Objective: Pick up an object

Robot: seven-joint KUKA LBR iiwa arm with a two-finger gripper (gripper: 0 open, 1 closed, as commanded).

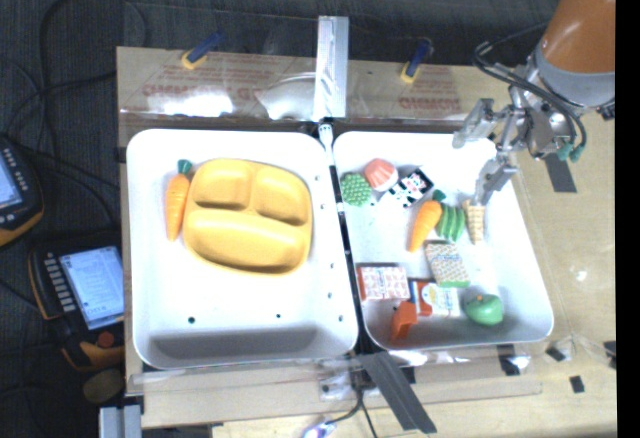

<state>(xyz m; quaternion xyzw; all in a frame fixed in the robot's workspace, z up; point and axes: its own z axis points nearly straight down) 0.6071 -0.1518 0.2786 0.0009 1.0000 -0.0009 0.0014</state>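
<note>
Above the far right corner of the right bin (525,266), the pincer (487,148) hangs with its fingers spread apart and nothing between them; one finger points toward the bin's back wall, the other slants down over the right rim. The grey arm with its orange band (585,11) comes in from the upper right.

Just below the lower finger lies a small ear of corn (476,221), and beside it to the left a green pod-like piece (453,223) and a carrot (425,223) lying at a slant. Further back, near the dividing wall, sit a green bumpy vegetable (355,189), a pink-and-white item (380,174) and a black-and-white spotted piece (410,186). Toward the front of the same bin are a red-and-white carton (383,282), a flat packet with a green label (447,262), a small white box (439,300), an orange block (402,321) and a green apple-like fruit (485,308) in the front right corner.

In the left bin (150,326), well apart from the pincer, a yellow divided tray (248,214) lies toward the back, with a second carrot (176,204) just beside its left edge.

The bins rest on a wooden worktop (580,286); two clamps, one (203,49) on the left and one (417,60) on the right, hold a clear sheet behind them.
</note>
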